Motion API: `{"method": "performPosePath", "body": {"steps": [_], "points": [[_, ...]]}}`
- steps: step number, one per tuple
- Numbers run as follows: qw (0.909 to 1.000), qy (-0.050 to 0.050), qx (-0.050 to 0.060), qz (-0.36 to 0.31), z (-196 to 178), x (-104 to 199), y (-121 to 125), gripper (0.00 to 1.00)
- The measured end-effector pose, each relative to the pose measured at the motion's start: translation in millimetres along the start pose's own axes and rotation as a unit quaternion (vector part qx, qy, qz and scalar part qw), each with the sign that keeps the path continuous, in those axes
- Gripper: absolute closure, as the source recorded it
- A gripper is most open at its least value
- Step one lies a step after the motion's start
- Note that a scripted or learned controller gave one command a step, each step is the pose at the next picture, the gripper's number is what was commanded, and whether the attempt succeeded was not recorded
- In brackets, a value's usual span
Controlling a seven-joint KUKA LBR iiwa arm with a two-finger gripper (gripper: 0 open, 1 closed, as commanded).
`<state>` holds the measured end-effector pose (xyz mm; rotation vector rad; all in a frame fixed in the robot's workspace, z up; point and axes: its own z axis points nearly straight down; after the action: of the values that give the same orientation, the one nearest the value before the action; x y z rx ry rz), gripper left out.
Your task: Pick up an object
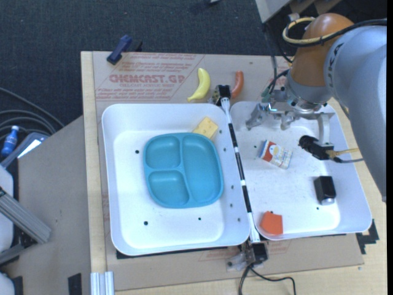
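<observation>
Over the right bin's far edge hangs the gripper, jaws spread, empty. A small carton lies mid-bin, apart from the black block by the right edge and the orange piece at the near-left corner.

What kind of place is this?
Probably a robot test lab: a grey robot arm with an orange band reaches over two shallow white bins on a bench, with black cables on the dark carpet.
</observation>
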<state>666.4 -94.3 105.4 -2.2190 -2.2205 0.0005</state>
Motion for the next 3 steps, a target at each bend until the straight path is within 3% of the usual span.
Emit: {"method": "performPosePath", "body": {"steps": [1, 2, 3], "points": [[1.0000, -0.001, -0.002, 0.000, 20, -70, 0, 0.00], [1.0000, 0.000, -0.003, -0.001, -81, 8, -1, 0.00], [1.0000, -0.002, -0.004, 0.001, 17, -8, -66, 0.00]]}}
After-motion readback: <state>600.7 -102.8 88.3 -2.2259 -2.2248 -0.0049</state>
